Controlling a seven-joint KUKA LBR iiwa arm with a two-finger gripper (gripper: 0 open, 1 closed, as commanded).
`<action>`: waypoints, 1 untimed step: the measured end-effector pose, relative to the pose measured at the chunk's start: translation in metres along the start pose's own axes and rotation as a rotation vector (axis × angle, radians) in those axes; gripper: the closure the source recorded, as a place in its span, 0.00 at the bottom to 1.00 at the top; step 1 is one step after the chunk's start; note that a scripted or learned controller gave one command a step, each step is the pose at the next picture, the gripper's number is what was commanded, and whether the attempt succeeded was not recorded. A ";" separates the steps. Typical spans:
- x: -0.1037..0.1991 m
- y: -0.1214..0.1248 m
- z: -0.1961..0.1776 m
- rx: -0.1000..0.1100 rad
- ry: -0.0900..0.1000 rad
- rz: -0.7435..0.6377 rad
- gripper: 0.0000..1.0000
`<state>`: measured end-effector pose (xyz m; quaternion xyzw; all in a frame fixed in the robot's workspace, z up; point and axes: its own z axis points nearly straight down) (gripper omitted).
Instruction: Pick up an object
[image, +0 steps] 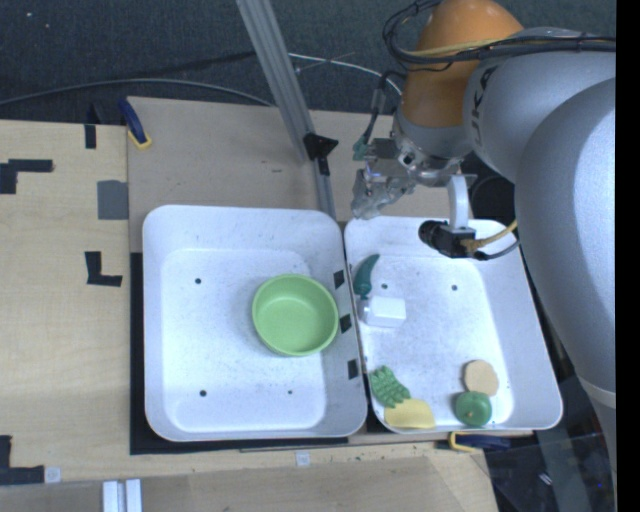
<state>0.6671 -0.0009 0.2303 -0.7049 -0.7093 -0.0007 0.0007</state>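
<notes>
We see the grey arm with its orange band (455, 40) reaching in from the right, and its two-finger gripper (372, 200) hangs over the far rim of the right white bin (520, 330), near the seam with the left white bin (170, 300). We cannot tell how the jaws stand, since the metal at the tip blurs together, and nothing shows between them. The nearest candidate is a slim dark-green curved piece (366, 272), lying at about six o'clock from the gripper and apart from it; its long axis runs roughly from one o'clock to seven o'clock, the narrower end toward the far rim. Just beside it at five o'clock lies a small white block (385, 311), touching or nearly touching it. Toward the near rim of the same bin we find a ridged green leaf-like piece (388, 383), a pale yellow wedge (410, 413) just beside it, a round dark-green ball (473, 407) and a tan oval piece (481, 377) at twelve o'clock from that ball. In the left bin a light-green round bowl (294, 314) sits upright, right of centre.
</notes>
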 end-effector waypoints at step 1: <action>0.056 0.003 0.012 0.003 -0.001 0.000 1.00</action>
